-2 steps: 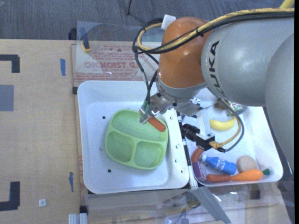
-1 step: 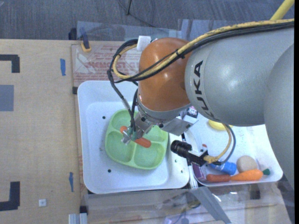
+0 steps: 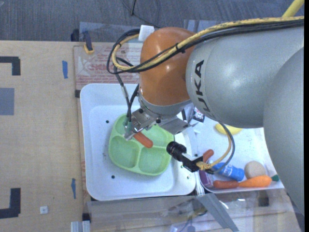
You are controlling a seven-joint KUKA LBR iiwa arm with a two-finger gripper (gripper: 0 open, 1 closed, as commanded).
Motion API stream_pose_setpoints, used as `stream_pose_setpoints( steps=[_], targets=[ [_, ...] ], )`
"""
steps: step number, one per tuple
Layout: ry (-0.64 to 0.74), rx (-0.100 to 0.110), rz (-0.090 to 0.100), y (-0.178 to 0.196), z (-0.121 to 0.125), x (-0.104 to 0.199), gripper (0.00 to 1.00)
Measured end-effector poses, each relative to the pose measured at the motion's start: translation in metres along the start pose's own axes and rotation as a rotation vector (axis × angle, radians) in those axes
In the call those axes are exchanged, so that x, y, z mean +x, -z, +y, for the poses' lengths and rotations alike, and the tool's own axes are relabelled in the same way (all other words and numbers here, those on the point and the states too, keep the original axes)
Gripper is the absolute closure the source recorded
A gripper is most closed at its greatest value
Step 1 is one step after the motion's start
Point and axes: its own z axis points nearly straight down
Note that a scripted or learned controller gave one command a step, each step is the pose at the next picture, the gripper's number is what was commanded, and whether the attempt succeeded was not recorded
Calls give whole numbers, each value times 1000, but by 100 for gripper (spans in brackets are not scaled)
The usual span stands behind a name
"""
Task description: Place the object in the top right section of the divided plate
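A green divided plate (image 3: 140, 156) lies in the left white bin (image 3: 94, 144). A small orange-red sausage-shaped object (image 3: 144, 140) rests over the plate's upper middle, near the ridge between sections. My gripper (image 3: 131, 131) hangs just above the plate's upper left part, and its tip is right at the object's left end. The arm's orange band and grey body hide the plate's upper right edge. From this angle the hold on the object is unclear.
The right bin (image 3: 270, 187) holds a blue bottle (image 3: 231, 171), an orange carrot (image 3: 248, 181), a beige egg-like ball (image 3: 255, 168), a small red piece (image 3: 208, 154) and something yellow (image 3: 227, 128). A black cable plug (image 3: 179, 153) hangs beside the plate.
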Motion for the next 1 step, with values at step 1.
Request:
stream_pose_setpoints(
  steps=[1],
  targets=[
    [-75, 0, 0, 0, 10, -10, 100]
  ],
)
